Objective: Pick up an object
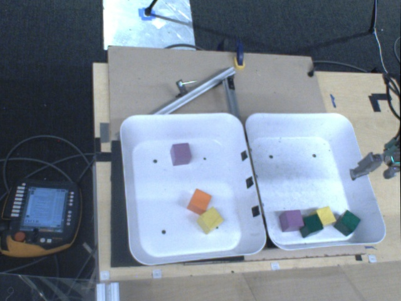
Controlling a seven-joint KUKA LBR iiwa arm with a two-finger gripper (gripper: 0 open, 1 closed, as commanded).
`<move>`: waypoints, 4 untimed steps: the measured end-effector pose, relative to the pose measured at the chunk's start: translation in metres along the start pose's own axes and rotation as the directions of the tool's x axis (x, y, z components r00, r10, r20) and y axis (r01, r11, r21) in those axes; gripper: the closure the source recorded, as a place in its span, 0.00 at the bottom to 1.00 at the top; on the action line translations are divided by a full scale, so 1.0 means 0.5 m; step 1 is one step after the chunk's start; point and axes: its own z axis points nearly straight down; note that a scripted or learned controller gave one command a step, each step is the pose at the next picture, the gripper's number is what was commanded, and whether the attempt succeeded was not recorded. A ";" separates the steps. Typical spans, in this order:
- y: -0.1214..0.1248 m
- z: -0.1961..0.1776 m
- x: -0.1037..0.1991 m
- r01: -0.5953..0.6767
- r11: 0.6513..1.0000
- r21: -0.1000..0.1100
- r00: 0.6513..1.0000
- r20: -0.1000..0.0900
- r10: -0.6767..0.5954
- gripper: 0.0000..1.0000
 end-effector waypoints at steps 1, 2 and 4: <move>0.000 0.000 0.000 -0.001 1.000 -0.001 1.000 0.000 0.001 0.00; 0.020 0.103 0.007 -0.003 1.000 0.004 1.000 -0.001 0.003 0.00; 0.003 0.274 0.007 -0.004 1.000 0.004 1.000 -0.002 0.004 0.00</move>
